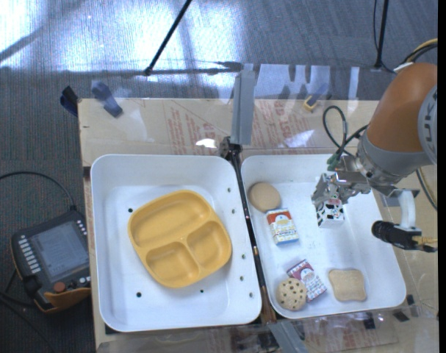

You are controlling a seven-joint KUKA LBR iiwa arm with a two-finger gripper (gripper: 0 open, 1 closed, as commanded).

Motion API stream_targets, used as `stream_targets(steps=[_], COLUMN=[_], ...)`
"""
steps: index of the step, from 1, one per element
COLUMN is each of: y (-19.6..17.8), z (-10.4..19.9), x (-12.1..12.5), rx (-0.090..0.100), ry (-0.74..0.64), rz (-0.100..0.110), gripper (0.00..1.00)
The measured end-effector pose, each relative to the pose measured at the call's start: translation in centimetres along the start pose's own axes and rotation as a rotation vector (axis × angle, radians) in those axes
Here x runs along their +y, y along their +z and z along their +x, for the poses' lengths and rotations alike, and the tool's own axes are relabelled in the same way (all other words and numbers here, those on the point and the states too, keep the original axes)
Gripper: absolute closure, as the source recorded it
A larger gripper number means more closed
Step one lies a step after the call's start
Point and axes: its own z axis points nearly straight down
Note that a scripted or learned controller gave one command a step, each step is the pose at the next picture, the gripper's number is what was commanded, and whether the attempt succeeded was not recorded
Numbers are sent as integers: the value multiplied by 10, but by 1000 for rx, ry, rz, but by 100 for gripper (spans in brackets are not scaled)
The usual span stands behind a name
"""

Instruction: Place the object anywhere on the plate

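Observation:
A yellow plate point(180, 237) with three compartments lies in the left bin point(112, 175). My gripper point(330, 197) is over the middle of the right bin point(388, 271). It is shut on the top end of a small white milk carton with a cow print point(331, 214), which hangs just below the fingers. The carton's top is hidden by the gripper. The plate is far to the left of the gripper, across the wall between the two bins.
The right bin also holds a round tan biscuit point(264, 195), a red-and-white box point(282, 226), a chocolate-chip cookie point(291, 293), a small red packet point(307, 279) and a toast slice point(347, 284). A teach pendant point(52, 257) lies left of the bench.

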Motion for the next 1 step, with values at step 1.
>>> stream_targets(steps=[1], y=[-37], z=[79], x=[-2], rx=[-1], ry=[-16], rz=[2], gripper=[100])
